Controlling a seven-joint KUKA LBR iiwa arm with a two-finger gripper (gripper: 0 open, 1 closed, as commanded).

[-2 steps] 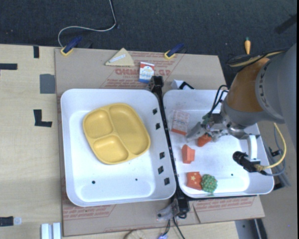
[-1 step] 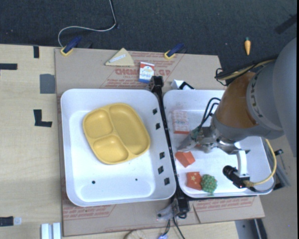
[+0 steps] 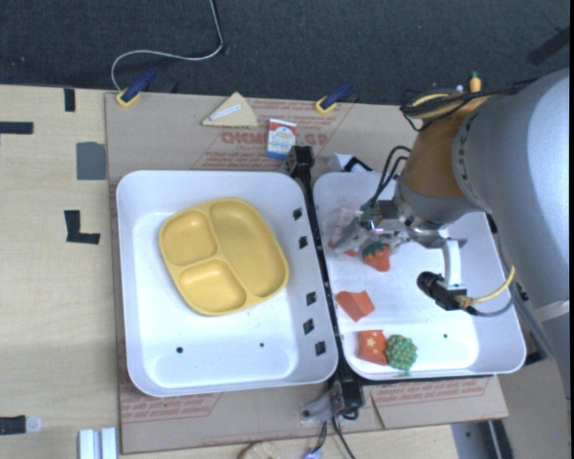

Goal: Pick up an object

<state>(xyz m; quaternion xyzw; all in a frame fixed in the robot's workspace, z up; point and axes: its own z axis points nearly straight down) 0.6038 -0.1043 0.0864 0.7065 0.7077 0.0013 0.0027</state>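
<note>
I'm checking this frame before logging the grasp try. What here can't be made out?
- The hand, camera view: blurred and partly under the wrist, so its grip state is unclear.
- The orange item beneath it: partly covered by the hand; contact unclear.
- The right bin: its upper right part is hidden by the arm.
- The small carton behind the bins: print too small to read.
</note>
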